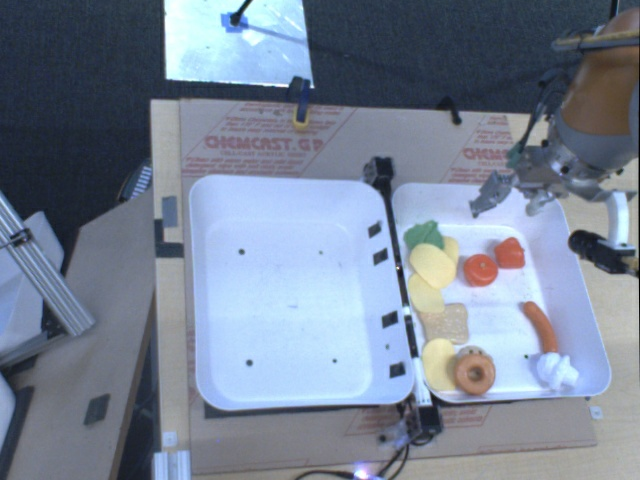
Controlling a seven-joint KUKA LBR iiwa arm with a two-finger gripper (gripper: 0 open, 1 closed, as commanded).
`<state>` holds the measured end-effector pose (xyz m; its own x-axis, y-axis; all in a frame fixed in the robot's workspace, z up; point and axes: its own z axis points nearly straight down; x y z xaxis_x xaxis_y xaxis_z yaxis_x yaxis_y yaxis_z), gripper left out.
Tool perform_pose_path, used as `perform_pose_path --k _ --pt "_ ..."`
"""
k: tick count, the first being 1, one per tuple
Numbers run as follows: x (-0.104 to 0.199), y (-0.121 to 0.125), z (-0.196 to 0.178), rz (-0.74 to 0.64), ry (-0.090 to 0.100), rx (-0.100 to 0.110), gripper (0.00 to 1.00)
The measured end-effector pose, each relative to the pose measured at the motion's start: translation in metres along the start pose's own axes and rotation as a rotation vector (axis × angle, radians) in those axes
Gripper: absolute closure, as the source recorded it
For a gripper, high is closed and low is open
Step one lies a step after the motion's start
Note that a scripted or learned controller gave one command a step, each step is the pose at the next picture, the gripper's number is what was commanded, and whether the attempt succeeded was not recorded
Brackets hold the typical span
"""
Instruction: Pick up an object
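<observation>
Looking down at the surface [120,268], we are seeing two white bins side by side: the left bin [290,288] in the middle of the frame and the right bin [590,338] toward the lower right. Our gripper [512,196] is hovering at the upper right of the frame, above the far rim of the right bin, with its grey fingers [488,195] spread apart and nothing between them. All the objects are lying in the right bin. We are seeing a green leafy piece [424,234] near the divider, a yellow round piece [433,264] just beside it, and a tan cracker [450,321] below those. A red tomato [480,269] and a red block [510,253] are sitting close together in the middle. An orange sausage [541,326] is lying near the right wall, a white lump [555,371] below it, and a brown doughnut [473,373] at the near edge.
</observation>
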<state>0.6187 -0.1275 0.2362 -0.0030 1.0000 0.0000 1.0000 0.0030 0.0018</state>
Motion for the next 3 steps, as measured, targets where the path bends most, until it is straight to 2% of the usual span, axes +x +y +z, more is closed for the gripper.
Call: perform_pose_path --k 1,2,3 --pt "0.043 -0.019 0.111 -0.004 0.004 0.012 0.0" --pt "0.041 -0.077 0.151 0.004 0.002 -0.002 0.0" --pt "0.028 -0.134 0.151 0.005 0.0 0.002 0.0"
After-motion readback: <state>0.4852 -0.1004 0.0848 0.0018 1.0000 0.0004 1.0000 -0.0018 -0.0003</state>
